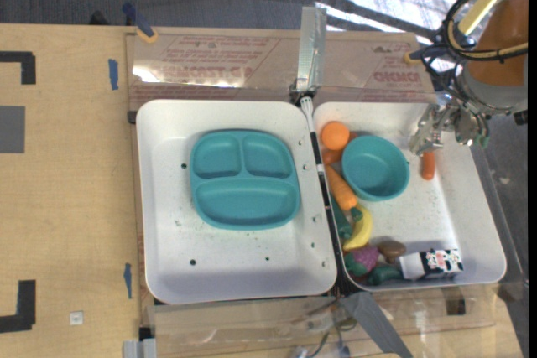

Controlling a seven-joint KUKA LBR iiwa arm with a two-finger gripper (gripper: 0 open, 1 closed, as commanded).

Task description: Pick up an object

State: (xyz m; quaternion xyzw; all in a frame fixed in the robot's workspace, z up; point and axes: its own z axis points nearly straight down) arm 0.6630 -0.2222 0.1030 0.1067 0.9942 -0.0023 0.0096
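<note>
Gripper (432, 138) low over right bin (478, 214), small orange piece (428, 167) at its fingers, can't tell if gripped; pick unconfirmed.

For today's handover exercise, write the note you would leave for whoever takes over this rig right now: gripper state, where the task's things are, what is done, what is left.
Gripper: at the upper right of the right bin, just above a small orange piece; a hold cannot be confirmed.
Right bin: teal bowl, orange ball, carrot, banana, small milk bottle, and more toy food along its left wall.
Left bin: teal divided plate.
Done: arm positioned over the right bin.
Left: secure one object and lift it.
</note>
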